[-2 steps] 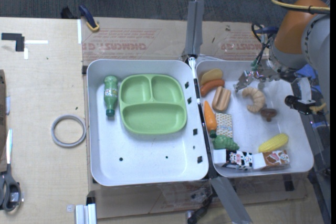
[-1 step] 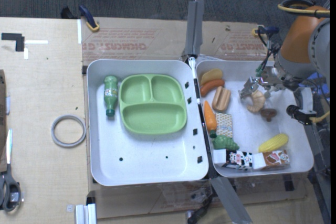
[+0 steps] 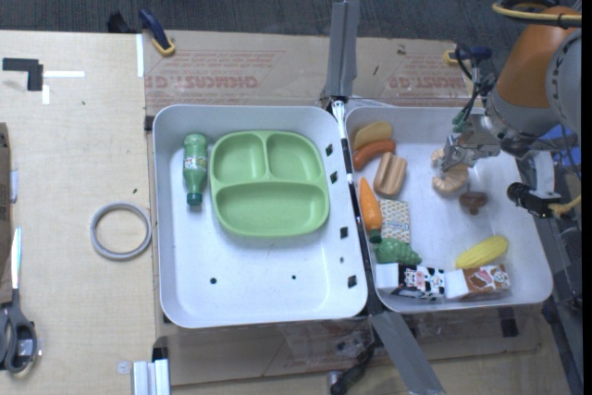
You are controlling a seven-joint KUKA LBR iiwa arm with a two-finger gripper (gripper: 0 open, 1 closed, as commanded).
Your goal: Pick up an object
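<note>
Nearest the camera, a cow-print carton (image 3: 422, 281) and toy corn cob (image 3: 482, 251) line the right bin's (image 3: 527, 296) front edge. Farther in, the hand (image 3: 455, 164) sits directly over a tan bread-like toy (image 3: 450, 183); whether it is clenched or released cannot be told. A clean lift likely needs centring on the toy, clear of the brown piece (image 3: 474, 202) beside it. Beyond, cardboard (image 3: 231, 74) shows mirrored lettering, apparently "CHEMICAL GUYS."
</note>
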